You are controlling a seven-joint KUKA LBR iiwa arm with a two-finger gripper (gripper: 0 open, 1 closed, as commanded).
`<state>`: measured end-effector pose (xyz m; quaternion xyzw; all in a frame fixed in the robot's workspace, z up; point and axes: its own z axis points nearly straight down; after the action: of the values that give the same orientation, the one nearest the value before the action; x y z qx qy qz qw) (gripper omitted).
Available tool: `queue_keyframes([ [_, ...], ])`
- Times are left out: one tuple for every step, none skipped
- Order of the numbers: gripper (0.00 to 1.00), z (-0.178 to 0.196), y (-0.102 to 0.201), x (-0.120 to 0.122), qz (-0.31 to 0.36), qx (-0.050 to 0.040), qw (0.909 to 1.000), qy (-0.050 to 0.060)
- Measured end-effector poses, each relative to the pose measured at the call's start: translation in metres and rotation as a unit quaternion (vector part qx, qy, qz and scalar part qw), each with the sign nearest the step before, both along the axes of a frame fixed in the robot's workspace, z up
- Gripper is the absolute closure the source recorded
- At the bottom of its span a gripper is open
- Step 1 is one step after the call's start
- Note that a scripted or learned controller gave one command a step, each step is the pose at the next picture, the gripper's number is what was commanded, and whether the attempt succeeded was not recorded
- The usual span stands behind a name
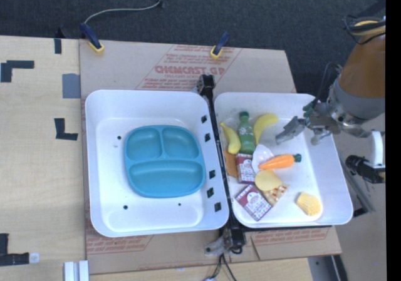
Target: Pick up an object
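The right bin (329, 173) holds several toy foods. A green bottle (246, 134) stands between two yellow bananas (230, 139) (264, 122). An orange carrot (277, 161) lies mid-bin, with a pale yellow piece (266, 179) and a cracker (276, 194) just below it. Two red packets (244, 168) (253, 202) lie toward the bin's left and front, and a yellow wedge (308, 203) sits at the front right. My gripper (304, 134) hangs open over the bin's upper right, to the right of the bananas and above the carrot, with nothing between its fingers.
The left bin (103, 148) carries a blue divided plate (165, 160). Black clips line the divider (213, 148) between the bins. Both bins rest on cardboard (182, 67) held by yellow clamps at the back.
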<state>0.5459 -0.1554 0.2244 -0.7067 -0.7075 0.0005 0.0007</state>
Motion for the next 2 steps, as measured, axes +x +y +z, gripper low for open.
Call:
queue_keyframes([
  [0.00, -0.061, 0.031, 0.101, 0.000, 0.0004, 1.0000, 0.001],
  [0.00, -0.122, 0.038, 0.125, 0.001, -0.0029, 1.0000, -0.009],
])
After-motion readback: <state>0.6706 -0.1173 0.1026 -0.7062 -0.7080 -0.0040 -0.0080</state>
